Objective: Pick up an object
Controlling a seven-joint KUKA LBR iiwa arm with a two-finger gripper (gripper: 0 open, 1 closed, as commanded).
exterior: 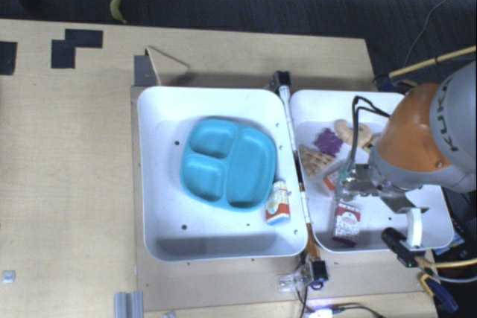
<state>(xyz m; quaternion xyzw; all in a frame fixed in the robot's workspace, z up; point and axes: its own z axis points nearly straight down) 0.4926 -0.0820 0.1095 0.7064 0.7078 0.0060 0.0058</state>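
Observation:
My gripper (348, 190) reaches down into the right bin (440, 231) from under the orange band of the arm. Just below it lies a small red and white packet (346, 223). A purple grape bunch (326, 139), a tan waffle piece (315, 159) and a beige bread-like item (352, 133) lie in the bin's far left part, above the gripper. The arm's body hides the middle of this bin.
The left bin (160, 160) holds a blue divided plate (227, 162) and a small red and white carton (278, 203) by its right wall. A black-tipped divider (283, 89) runs between the bins. Cables lie at the bench's front right.

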